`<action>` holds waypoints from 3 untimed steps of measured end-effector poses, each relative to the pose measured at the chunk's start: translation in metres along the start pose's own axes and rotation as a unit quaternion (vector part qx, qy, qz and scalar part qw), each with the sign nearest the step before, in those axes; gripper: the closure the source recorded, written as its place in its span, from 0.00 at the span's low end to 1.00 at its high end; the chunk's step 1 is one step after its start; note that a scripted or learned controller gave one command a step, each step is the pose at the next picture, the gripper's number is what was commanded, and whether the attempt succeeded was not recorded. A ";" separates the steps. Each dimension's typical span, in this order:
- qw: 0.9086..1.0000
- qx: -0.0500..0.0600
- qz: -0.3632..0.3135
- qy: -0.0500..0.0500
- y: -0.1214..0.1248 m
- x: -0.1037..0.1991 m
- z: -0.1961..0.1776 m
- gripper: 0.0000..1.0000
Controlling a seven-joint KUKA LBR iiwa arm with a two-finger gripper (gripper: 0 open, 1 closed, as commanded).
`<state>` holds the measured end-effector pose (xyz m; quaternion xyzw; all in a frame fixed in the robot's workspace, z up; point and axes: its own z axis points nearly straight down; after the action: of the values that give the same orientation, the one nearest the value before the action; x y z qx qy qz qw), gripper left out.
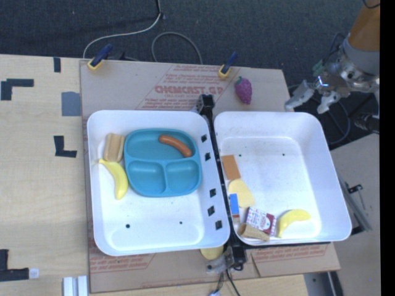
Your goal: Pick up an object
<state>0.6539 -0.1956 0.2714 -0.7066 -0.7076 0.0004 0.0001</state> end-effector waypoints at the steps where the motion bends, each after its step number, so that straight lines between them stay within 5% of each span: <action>1: 1.000 0.004 -0.003 0.003 -0.063 0.093 0.039 0.00; 2: 1.000 0.005 -0.001 0.001 -0.040 0.102 0.164 0.00; 3: 1.000 -0.001 0.000 -0.001 -0.046 0.101 0.187 0.00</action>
<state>0.6072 -0.0952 0.0845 -0.7067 -0.7075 0.0001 -0.0010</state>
